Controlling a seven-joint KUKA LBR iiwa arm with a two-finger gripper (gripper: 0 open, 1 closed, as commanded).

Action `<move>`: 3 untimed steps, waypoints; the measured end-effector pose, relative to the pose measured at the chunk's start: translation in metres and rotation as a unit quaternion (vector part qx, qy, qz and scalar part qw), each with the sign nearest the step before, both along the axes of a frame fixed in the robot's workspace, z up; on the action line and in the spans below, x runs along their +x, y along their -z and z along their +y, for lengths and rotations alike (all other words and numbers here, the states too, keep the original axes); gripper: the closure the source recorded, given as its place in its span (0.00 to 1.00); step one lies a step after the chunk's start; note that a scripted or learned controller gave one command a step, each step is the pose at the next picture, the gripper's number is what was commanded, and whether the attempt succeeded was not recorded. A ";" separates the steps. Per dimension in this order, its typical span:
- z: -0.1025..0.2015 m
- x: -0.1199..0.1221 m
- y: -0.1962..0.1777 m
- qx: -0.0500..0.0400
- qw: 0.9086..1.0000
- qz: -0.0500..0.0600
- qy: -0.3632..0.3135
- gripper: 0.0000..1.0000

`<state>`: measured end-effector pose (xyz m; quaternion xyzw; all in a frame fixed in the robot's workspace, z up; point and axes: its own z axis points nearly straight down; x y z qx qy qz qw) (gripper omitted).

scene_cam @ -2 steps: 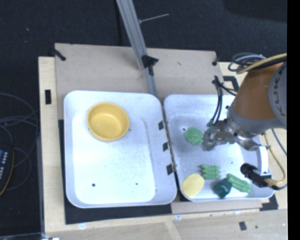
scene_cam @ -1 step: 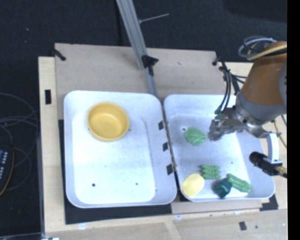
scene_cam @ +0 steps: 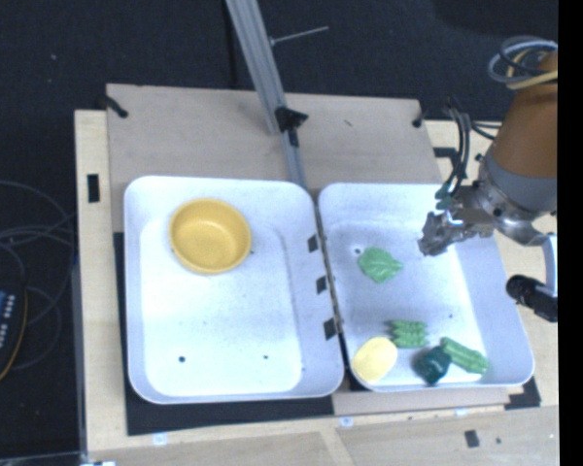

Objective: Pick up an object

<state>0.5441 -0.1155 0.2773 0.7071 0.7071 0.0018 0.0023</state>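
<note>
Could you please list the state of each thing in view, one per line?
Yellow bowl: upright, in the left bin.
Green leaf: lying flat in the right bin.
Yellow round piece: resting at the right bin's near edge.
Small green pieces: lying loose.
Gripper: above the right bin, nothing seen between it.

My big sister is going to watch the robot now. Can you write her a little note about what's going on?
Gripper: over the right bin, near its upper right side, nothing seen between its fingers.
Right bin: light green leaf piece near the middle; small green piece, yellow round piece, dark green piece and long green piece along the near edge.
Left bin: yellow bowl.
Done: nothing picked up yet.
Left: go down, grab one object, lift it.
</note>
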 end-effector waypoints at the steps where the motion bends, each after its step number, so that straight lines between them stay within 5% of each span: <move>1: 0.043 -0.004 0.006 0.000 1.000 0.003 -0.001 1.00; 3: 0.153 0.009 0.032 0.000 1.000 0.003 -0.002 1.00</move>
